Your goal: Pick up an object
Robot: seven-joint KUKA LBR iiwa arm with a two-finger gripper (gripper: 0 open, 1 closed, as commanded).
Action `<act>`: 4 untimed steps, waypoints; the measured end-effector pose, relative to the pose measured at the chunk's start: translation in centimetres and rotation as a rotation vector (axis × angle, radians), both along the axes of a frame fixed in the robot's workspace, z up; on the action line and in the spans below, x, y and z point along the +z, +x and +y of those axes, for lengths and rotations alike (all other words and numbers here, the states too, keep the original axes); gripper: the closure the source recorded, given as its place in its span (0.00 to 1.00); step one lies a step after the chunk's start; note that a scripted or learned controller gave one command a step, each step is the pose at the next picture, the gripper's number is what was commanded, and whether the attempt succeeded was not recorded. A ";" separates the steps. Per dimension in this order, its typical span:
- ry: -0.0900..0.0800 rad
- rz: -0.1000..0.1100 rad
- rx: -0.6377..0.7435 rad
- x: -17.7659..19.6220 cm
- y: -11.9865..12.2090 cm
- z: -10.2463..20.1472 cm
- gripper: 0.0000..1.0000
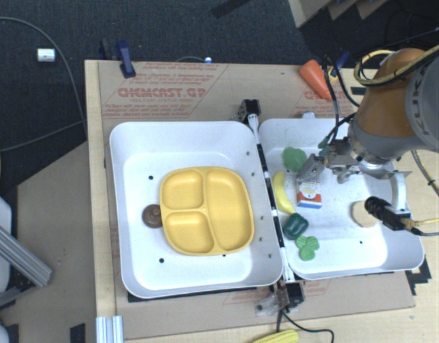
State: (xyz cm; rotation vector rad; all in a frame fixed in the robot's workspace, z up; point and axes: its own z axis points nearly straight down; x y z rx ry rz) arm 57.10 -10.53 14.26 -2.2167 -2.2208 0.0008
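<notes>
Two shallow white bins sit side by side. The left white bin (126, 191) holds one yellow three-compartment plastic plate (205, 211), with one small brown round piece (152, 216) touching the plate's left edge. The right white bin (369, 252) holds the rest, taken from the small red, white and blue figure (310, 194): one yellow banana-shaped toy (280, 194) just to its left, one pale green lump (294, 158) above it, one dark green pepper-like toy (295, 225) and one light green leafy toy (307, 246) below, and one tan round piece (362, 214) to its right. The two-finger gripper (313, 168) hangs just above the figure — its fingers spread apart, nothing between them.
</notes>
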 end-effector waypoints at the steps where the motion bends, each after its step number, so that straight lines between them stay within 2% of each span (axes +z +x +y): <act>1: -0.001 0.001 -0.002 -5.8 0.8 -0.6 0.00; 2: -0.003 -0.005 -0.001 -5.7 9.6 0.6 0.00; 3: -0.003 -0.003 -0.001 -5.8 9.6 1.3 0.00; 4: -0.002 -0.001 -0.002 -5.8 8.1 0.7 0.00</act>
